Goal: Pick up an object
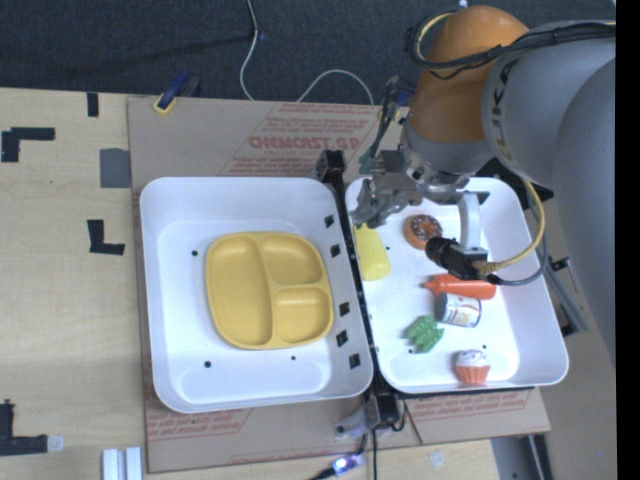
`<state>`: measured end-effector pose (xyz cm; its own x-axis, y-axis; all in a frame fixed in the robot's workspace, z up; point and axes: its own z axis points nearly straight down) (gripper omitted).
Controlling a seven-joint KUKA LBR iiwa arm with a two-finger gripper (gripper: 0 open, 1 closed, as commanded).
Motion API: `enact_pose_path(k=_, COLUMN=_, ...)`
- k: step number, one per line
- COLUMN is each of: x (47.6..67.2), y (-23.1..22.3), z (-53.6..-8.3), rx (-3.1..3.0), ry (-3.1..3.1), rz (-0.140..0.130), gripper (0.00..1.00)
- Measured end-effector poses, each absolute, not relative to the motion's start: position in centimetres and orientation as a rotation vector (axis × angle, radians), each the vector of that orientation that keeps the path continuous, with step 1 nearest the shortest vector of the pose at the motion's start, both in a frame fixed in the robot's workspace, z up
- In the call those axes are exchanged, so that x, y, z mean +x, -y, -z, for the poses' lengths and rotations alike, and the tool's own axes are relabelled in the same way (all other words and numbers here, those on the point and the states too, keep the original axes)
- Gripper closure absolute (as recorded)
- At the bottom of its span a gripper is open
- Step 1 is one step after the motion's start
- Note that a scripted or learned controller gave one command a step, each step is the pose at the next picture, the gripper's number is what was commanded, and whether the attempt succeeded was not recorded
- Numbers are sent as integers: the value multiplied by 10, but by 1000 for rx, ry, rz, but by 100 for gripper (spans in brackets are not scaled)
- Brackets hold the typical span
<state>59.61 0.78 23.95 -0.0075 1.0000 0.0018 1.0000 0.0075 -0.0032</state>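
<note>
Yellow block [373,255]: right bin, long axis up-down, directly below gripper [372,211]; whether jaws are apart or together, cannot tell.

A pale wooden bench top [60,298] with dark inlaid marks spreads well left of the fingers. A brown cardboard sheet [290,143] with red print lies behind and beneath them. Beyond it, dark blue-grey carpet [200,18] covers the floor, crossed by a thin white cable [250,43]. The light is even.
</note>
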Motion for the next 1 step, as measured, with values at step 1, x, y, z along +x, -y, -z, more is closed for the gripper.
enact_pose_path(k=1, x=589, y=-66, z=-239, rx=-2210, ry=2227, rz=-1, gripper=100)
